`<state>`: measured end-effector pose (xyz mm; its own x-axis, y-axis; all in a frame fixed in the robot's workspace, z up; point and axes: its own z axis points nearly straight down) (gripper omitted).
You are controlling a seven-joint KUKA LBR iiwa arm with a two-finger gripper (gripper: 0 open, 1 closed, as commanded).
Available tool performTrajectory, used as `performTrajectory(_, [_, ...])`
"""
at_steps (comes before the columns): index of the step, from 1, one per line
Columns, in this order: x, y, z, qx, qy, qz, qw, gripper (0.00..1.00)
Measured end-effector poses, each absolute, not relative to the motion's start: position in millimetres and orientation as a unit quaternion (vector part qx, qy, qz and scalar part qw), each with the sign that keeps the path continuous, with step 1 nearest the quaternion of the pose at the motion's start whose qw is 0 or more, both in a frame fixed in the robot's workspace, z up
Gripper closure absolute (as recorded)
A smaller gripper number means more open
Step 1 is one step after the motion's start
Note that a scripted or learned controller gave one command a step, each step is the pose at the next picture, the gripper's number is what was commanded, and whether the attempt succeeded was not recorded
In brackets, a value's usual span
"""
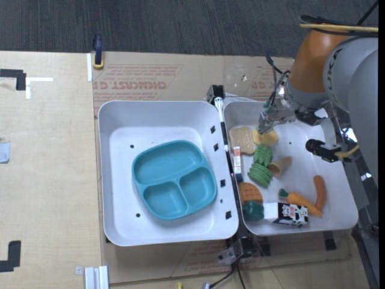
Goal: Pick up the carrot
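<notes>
The carrot (302,201) is orange with a green top and lies near the front of the right bin (340,161), between a reddish sausage (320,191) and a small milk carton (291,214). My gripper (266,124) hangs over the far left part of that bin, just above a yellow piece of toy food (268,138). It is well away from the carrot, which lies towards the front right of it. Nothing visibly hangs from the gripper.
A bread slice (242,139), green ridged vegetables (261,164), a tan cylinder (280,165), a waffle-like piece (249,191) and a dark green item (252,210) crowd the right bin's left side. The left bin (114,137) holds a blue divided plate (174,179).
</notes>
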<state>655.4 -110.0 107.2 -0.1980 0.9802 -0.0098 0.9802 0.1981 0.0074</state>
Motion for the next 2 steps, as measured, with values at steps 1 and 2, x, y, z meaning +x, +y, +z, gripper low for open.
performTrajectory(1, [655.3,-110,107,0.633,0.774,-0.0001,0.006,0.00])
performTrajectory(2, [649.2,-103,94,0.777,0.630,-0.0007,0.001,0.00])
